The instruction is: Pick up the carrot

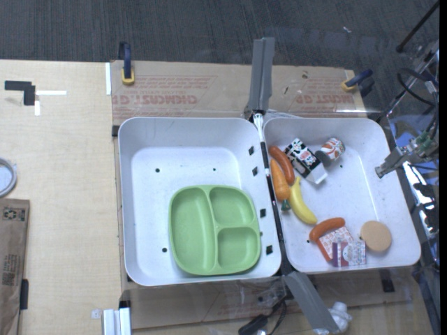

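Sitting on tan bench (56,187), two white bins (140,208); carrot (279,183) tucked at right bin's 9 o'clock, dark carpet behind. Gripper (391,165) parked at 3 o'clock rim, grip state can't be made out.

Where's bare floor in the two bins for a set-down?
Left bin: bare strip behind and left of the green plate. Right bin: open middle-right patch between can and cookie. Crowded along the divider: carrot, banana, hot dog.

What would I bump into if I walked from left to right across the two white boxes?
Green plate → carrot → banana → little carton with black-and-white spots → small can → tan round cookie → the robot's claw at the right-hand box's edge.
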